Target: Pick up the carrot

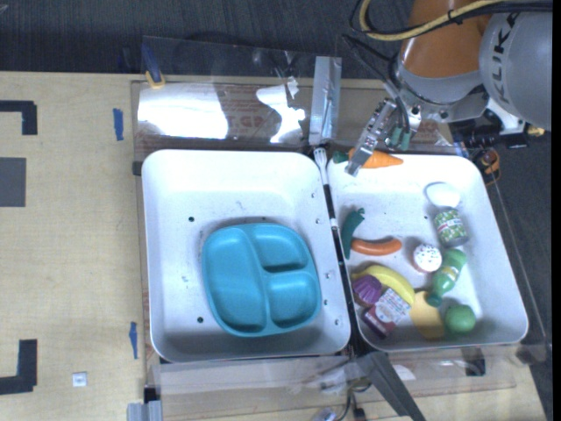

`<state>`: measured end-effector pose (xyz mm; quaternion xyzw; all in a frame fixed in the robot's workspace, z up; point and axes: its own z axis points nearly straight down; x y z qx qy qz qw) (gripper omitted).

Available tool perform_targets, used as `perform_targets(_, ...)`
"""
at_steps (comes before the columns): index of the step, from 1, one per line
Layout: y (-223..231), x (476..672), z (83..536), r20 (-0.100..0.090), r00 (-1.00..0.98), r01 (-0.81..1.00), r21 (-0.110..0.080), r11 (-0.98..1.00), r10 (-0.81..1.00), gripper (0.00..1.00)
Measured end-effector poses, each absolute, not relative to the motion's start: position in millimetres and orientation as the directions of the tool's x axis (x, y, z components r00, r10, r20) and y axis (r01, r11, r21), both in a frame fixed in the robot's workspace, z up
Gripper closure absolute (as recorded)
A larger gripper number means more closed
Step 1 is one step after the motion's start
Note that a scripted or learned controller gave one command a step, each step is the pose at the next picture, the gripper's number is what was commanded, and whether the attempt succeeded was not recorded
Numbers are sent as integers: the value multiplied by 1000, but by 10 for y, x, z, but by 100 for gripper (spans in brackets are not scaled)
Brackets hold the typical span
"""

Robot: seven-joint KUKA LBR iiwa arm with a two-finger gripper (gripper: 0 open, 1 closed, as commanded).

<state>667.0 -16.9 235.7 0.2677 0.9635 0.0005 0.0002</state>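
Wooden bench (61, 235), two white bins. Small orange carrot (384, 160) seen clamped between two-finger gripper (364, 158) jaws above right bin (504, 261). Grasp judged near carrot's end; slip possible.

Light wooden bench top (61, 261) with black corner marks (22, 117) and blue tape bits (117, 123). Dark grey floor (175, 7) beyond the bench's far edge. Clear plastic sheet (228, 108) behind the bins throws bright glare. Overhead light, soft shadows.
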Motion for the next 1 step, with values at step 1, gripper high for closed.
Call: perform_targets(1, 293, 6338, 2283, 1, -587, 810, 1, 587, 810, 100)
